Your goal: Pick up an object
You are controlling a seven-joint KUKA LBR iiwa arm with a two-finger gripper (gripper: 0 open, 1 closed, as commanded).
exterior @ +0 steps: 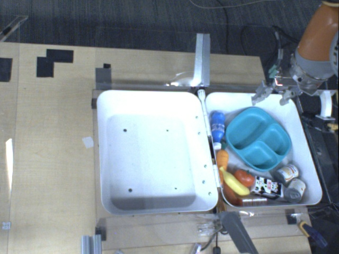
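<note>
Pincer (275, 94) fingers spread wide, gripping nothing, over right bin's (310, 157) far rim. Blue dish (258, 139) just below it; bottle (217, 125), banana (235, 184), cans (291, 181) further down.

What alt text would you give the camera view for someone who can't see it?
The arm's tool hovers over the far edge of the right bin, which holds a blue divided dish, a banana, a bottle and small cans. The left bin sits beside it.
</note>
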